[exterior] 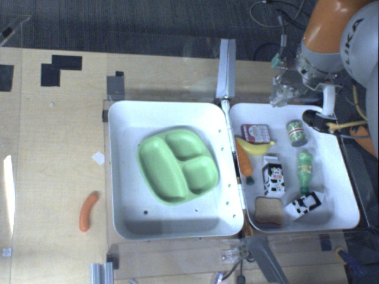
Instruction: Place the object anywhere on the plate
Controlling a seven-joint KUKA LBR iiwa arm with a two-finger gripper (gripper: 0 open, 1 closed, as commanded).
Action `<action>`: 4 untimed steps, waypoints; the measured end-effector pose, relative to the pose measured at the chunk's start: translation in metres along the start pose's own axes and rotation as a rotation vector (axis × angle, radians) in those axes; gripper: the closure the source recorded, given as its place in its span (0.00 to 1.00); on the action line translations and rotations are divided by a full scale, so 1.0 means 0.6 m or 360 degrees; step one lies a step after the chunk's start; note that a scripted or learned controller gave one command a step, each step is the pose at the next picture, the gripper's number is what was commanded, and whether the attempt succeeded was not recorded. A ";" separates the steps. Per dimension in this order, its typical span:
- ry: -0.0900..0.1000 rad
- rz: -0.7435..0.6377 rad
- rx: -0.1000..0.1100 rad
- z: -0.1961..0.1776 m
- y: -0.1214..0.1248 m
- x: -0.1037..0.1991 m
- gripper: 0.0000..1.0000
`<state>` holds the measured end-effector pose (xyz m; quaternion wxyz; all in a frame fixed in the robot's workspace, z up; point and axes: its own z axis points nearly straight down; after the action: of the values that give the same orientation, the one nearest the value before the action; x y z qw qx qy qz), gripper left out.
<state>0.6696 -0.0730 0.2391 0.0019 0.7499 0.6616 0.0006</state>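
**benchwatcher:** Over at 3 o'clock, the right bin (349, 215) has eight things by my count: one red packet (256, 133), one banana (253, 146), one carrot (245, 164), one can (296, 132), one green bottle (304, 170), two cow-print cartons (273, 179) and one brown sponge-looking pad (269, 210). The banana touches the packet's lower edge, and the carrot sits just below it along the bin's 9 o'clock wall.

**kuka_fan:** And the left bin (124, 218)?

**benchwatcher:** One green plate (177, 167), three compartments, sitting mid-bin. Nothing from the right bin is on it.

**kuka_fan:** Gripper?

**benchwatcher:** The gripper (284, 96) hangs at the right bin's 12 o'clock rim, just above the can. It's clear plastic against a cluttered background, so whether it's wide or pinched, I can't tell. One stray sausage (88, 211) lies on the bench (47, 158) at 8 o'clock, well apart from both bins.
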 end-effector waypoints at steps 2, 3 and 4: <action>0.0005 -0.0119 0.0002 0.089 -0.179 0.279 1.00; 0.0005 -0.0344 0.0004 0.128 -0.285 0.345 1.00; 0.0006 -0.0208 0.0000 0.031 -0.287 0.468 1.00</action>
<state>0.5338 0.2268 0.2191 0.0007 0.7050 0.7092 0.0021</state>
